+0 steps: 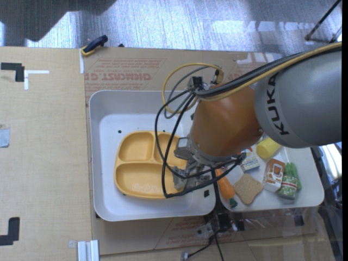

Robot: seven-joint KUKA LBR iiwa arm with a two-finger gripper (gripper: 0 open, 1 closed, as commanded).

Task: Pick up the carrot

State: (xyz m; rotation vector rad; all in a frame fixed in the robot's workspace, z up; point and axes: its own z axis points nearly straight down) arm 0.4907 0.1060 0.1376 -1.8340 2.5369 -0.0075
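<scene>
The carrot [225,188] is orange with a green tip and lies at the near left corner of the right bin [304,200]. Its upper end is hidden under the arm. My gripper [197,177] hangs below the orange wrist band, over the wall between the two bins. It is just left of the carrot and beside the right edge of the yellow plate. The wrist and cables hide most of the gripper from above. I see nothing held in it.
A yellow divided plate [136,165] lies in the left bin [103,145]. The right bin holds a bread slice [249,188], a yellow block [268,147], a small carton [274,174], a green item [291,179] and a small box [250,161]. Black cables loop over the plate.
</scene>
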